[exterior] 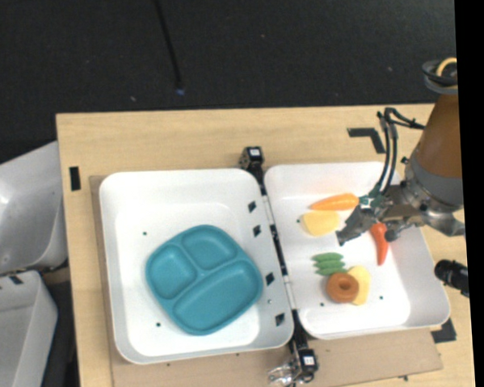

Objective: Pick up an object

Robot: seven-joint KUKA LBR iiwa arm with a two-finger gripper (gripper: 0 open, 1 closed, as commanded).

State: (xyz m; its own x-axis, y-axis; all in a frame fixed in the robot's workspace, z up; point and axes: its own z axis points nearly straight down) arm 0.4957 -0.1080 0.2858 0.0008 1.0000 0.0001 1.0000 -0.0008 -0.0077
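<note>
Toy carrot (334, 201) beside yellow piece (321, 222) in right bin (422, 313), pincer (358, 223) just beside them, grip state unclear

A light wooden table (166, 140) fills the lower part of the camera view under even, bright light. Beyond the table's far edge lies a dark, speckled floor (242, 43), crossed by a thin dark line slanting toward the table. Just beside the table's left edge stands pale grey-white furniture (21, 216) with rounded corners, partly cut off.
</note>
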